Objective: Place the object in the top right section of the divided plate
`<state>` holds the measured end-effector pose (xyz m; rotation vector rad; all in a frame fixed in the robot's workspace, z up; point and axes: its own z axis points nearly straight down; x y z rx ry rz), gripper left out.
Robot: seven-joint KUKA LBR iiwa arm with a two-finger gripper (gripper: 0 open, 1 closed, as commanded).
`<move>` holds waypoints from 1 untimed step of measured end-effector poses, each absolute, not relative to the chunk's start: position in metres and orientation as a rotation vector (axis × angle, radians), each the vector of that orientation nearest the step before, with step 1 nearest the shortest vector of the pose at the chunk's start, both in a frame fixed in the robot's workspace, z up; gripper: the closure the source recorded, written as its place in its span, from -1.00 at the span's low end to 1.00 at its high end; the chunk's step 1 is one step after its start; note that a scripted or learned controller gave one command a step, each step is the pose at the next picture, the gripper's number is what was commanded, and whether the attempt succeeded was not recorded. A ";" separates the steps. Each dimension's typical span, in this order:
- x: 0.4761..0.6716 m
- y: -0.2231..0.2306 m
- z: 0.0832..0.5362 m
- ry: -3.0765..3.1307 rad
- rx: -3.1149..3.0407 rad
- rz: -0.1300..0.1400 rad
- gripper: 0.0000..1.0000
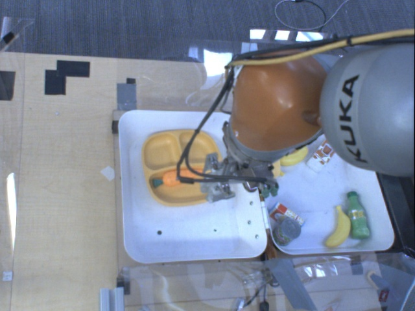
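A yellow divided plate (165,151) lies in the left white bin (188,238). An orange carrot (172,179) with a green end lies in the plate's near section, pointing left to right. My gripper (219,181) hangs low over the plate's right rim, just right of the carrot's right end. The big orange and grey wrist above it hides the plate's right edge and part of its upper right section. Whether the carrot's tip touches the gripper cannot be made out.
The right bin (382,241) holds a banana (338,227), a green bottle (356,216), a tin can (288,230), a small red and white packet (281,211), another yellow fruit (295,156) and a carton (322,155). A black cable loops over the plate.
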<state>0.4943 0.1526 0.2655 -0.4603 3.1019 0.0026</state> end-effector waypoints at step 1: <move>0.497 0.154 0.276 3.094 -0.456 0.007 1.00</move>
